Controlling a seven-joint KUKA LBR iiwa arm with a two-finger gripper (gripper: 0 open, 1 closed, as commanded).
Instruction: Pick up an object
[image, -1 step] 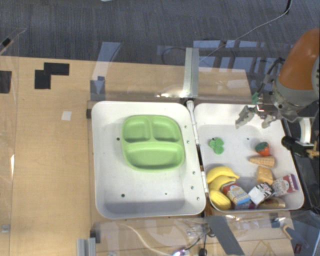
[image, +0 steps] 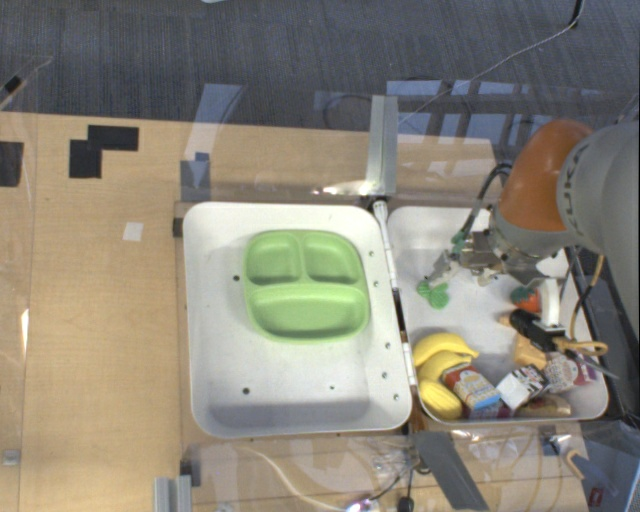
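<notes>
My gripper hangs over the back half of the right bin, its two fingers spread apart and open, with nothing between them. A small green object lies on the bin floor right at the tip of the left finger. Two yellow bananas lie near the bin's front left. Beside them are a red can and several small boxes. A small orange-red piece sits to the right of the gripper.
The left bin holds a green divided plate at its middle. A metal divider rail separates the two bins. The grey arm with its orange band comes in over the right bin's back right corner.
</notes>
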